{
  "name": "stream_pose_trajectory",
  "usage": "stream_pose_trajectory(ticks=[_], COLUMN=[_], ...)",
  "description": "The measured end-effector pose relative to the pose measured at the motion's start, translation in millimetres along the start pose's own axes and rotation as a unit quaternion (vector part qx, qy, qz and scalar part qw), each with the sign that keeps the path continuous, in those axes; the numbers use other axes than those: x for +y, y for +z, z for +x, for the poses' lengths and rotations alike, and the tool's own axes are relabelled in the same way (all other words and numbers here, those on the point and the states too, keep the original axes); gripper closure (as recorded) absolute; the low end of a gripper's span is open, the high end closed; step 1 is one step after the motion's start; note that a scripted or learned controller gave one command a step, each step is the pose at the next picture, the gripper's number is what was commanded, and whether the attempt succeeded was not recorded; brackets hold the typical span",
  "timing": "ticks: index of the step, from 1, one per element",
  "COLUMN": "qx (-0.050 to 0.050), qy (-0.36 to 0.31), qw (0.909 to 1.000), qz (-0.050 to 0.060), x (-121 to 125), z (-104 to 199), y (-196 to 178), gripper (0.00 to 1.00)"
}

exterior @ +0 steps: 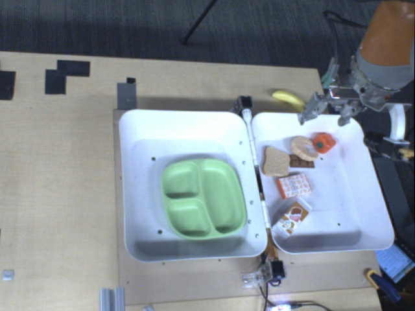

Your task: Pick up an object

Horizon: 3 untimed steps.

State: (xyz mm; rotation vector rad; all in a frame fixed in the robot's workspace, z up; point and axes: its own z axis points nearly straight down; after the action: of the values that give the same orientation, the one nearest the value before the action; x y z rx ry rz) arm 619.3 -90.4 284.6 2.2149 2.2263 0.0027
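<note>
While the gripper (327, 109) hangs spread and holding nothing over the right bin (363, 193) at its twelve o'clock rim, the candidates cluster below toward seven o'clock: orange toy (324, 142), bread slice (276, 162), red-checked box (294, 186). They touch or nearly touch, so a descent could nudge neighbours or pinch two together and slip.

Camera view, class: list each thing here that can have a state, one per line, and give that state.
gripper: above the right bin's far edge, open, holding nothing.
green tray: lying flat in the left bin, compartments bare.
bread slice: lying flat in the right bin.
orange toy: resting near the far wall of the right bin.
red-and-white box: lying flat.
small carton: lying on its side.
banana: on the bench behind the bins.
</note>
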Motion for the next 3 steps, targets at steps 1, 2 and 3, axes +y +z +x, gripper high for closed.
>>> stream_pose_trajectory(ticks=[1, 2, 3], qx=[0.0, 0.0, 0.0], qy=[0.002, 0.0, -0.001], qw=[1.0, 1.0, 1.0], qz=[0.002, -0.001, -0.003], x=[-3.1, 35.9, 37.2], z=[-43.1, -27.2, -26.8], y=[117.3, 199.1, 187.6], gripper=[0.0, 0.0, 1.0])
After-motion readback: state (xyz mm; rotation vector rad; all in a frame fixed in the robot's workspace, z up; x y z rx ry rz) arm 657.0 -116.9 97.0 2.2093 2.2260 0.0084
